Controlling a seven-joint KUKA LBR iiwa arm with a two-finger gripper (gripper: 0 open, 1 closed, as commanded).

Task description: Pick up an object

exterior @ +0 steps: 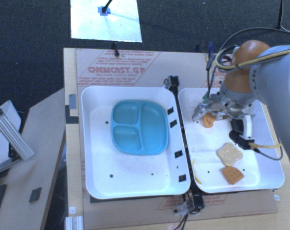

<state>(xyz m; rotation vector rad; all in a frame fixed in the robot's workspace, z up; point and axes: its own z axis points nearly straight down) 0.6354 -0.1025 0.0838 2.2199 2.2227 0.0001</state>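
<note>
Two shallow white bins sit side by side on the counter. Left bin [94, 176] holds a blue divided plate [138, 127]. Jaws [207, 113] are lowered into the right bin [269, 176]; whether released or clenched cannot be told. An orange food piece [208, 121] lies just beneath them; a pale cracker [229, 153] and a waffle piece [232, 175] lie well apart from them.

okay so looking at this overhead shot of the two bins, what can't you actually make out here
- Gripper: the arm's wrist covers it from above, so finger state and any grip on the small orange piece cannot be read.
- Small orange piece: too small and partly shadowed to identify.
- Right bin: its far right part lies under the arm.
- Pale toast-like piece and waffle-like orange piece: too blurred to name surely.
- Blue divided plate: fully visible.
</note>
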